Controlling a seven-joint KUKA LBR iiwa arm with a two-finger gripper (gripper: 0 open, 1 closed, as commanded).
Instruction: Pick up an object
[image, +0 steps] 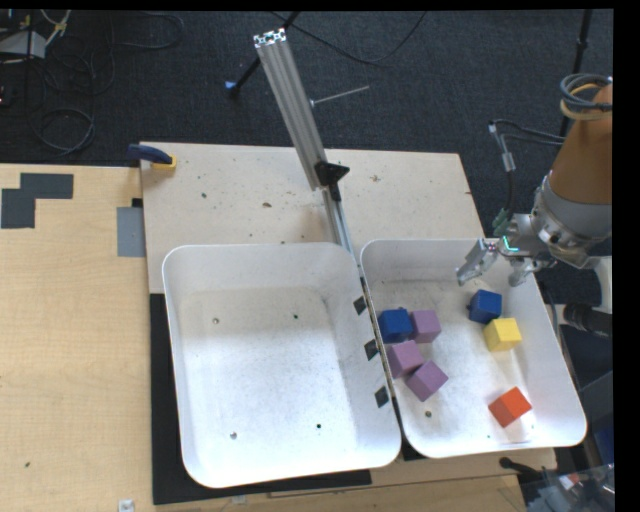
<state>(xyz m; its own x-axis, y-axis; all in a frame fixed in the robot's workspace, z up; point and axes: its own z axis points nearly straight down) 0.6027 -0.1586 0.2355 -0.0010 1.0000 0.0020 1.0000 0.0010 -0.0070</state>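
Observation:
The right bin (452, 258) holds several small blocks. A blue block (395, 323) lies near its left wall with three purple blocks (426, 324) (405, 356) (427, 380) beside and below it. Another blue block (485, 306) and a yellow block (502, 333) sit toward the right side, and an orange block (511, 406) lies near the front right corner. My gripper (495, 265) hangs above the bin's back right part, just above and behind the second blue block, fingers spread open with nothing between them.
The left bin (200, 270) stands beside the right one, with black clips (368, 349) along the shared wall. A slanted aluminium post (300, 115) rises behind the bins. A blue and yellow clamp (152, 156) lies at the bench's back left corner.

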